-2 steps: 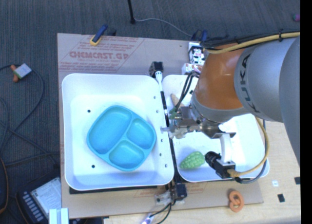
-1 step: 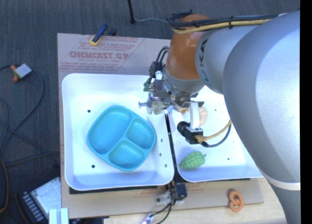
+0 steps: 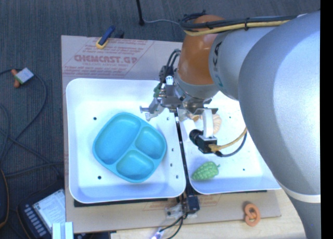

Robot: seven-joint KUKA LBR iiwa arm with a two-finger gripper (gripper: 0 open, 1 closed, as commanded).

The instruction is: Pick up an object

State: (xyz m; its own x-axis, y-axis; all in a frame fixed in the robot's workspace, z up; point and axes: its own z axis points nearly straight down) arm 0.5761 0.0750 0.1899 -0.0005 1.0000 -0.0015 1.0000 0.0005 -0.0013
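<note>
Knobbly green fruit near the right bin's front edge

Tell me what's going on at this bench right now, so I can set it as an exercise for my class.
A grey robot arm with an orange band reaches in over two white bins. Its end effector hangs above the divide between them. The left bin holds a blue divided plate. The right bin holds a green bumpy object near its front edge and a pale object partly hidden behind the end effector. Nothing visibly sits between the fingers.
</note>
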